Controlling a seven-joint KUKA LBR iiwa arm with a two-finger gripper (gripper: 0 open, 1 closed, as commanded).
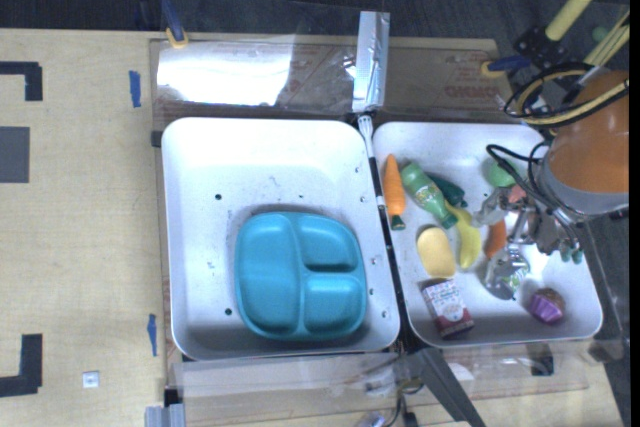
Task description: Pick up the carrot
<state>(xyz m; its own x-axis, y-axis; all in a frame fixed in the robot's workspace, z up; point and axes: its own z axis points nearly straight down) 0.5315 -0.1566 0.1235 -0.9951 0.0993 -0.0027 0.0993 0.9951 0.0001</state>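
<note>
Pale wooden bench top (pixel 80 215) carries two shallow white bins: the left bin (pixel 190 165) holds a blue sectioned plastic tray (pixel 300 275), and in the right bin (pixel 575 315) the orange tapered carrot (pixel 394 190) lies lengthwise just beside the left wall, near a green plastic bottle (pixel 430 195). Further right the two-finger gripper (pixel 512 245) hangs low over the clutter, well apart from the carrot; whether it is spread or closed I cannot tell. A clean pick probably calls for travelling left past the bottle, closing across the carrot's width, and minding the wall.
</note>
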